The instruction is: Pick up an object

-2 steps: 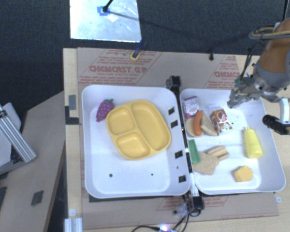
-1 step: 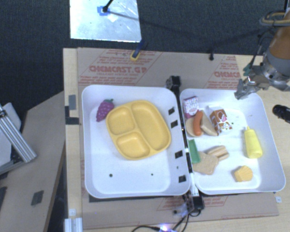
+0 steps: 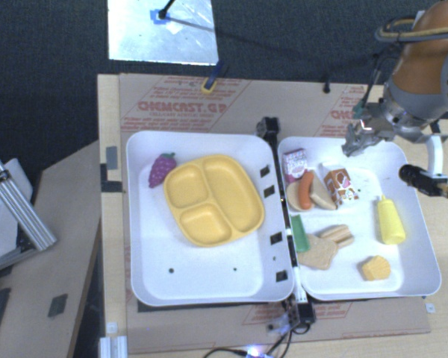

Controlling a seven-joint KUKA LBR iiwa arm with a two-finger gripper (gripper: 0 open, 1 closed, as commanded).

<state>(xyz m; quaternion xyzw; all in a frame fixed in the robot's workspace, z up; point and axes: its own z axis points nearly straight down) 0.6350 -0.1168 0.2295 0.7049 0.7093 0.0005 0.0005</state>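
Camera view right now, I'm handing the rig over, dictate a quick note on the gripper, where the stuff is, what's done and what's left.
Gripper: hovering over the back edge of the right bin, nothing seen between its fingers.
Right bin: yellow bottle, orange block, small carton, hot dog, pink-labelled box, green piece, toast.
Left bin: yellow divided plate, purple grapes beside it.
Done: nothing picked up.
Left: descend, grasp one object, lift. The carton looks nearest.

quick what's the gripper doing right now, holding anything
Gripper: above the right bin's far edge; nothing seen between its fingers; open or shut cannot be told.
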